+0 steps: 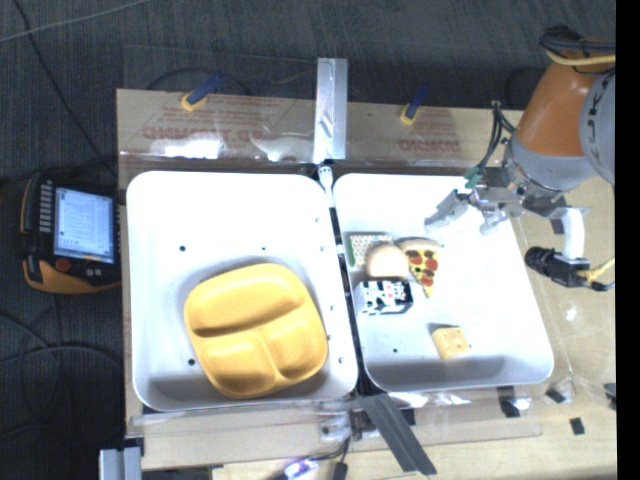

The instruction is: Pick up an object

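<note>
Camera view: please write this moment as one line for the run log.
gripper: open, above right bin, holds nothing | pizza slice toy, cracker: in right bin | yellow tray: in left bin

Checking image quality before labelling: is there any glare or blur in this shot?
Camera view: bright glare on the clear plastic sheet behind the shallow white bins; soft shadow beside the yellow divided plastic tray; the hand looks slightly soft, small items reasonably sharp.

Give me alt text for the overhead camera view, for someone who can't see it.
A grey and orange arm reaches in from the right, its gripper over the right bin, which holds a few small toy foods near its left wall. The left bin holds a yellow tray.
</note>
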`<state>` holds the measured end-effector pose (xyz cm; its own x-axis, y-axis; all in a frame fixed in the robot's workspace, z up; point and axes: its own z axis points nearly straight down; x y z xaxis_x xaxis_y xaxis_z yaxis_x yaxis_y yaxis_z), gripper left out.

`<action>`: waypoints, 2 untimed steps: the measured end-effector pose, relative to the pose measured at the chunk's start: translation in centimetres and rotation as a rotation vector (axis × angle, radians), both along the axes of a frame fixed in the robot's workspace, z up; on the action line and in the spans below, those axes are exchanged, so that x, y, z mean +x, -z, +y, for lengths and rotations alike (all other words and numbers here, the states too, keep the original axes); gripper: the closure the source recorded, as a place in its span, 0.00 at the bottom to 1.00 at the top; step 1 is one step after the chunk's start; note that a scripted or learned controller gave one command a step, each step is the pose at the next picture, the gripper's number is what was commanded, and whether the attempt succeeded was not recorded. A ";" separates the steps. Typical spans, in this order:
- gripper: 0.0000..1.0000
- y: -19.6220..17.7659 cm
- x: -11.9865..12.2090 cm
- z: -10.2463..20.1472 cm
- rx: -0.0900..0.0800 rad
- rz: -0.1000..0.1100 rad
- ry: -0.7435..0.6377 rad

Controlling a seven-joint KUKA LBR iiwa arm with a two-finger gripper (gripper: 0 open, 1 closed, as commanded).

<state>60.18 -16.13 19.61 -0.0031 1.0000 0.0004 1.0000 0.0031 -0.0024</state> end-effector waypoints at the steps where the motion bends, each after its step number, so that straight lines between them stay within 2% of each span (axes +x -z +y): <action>1: 0.00 6.7 -3.5 0.5 -0.002 0.001 0.042; 2: 0.00 9.6 3.2 -2.2 -0.002 -0.019 -0.008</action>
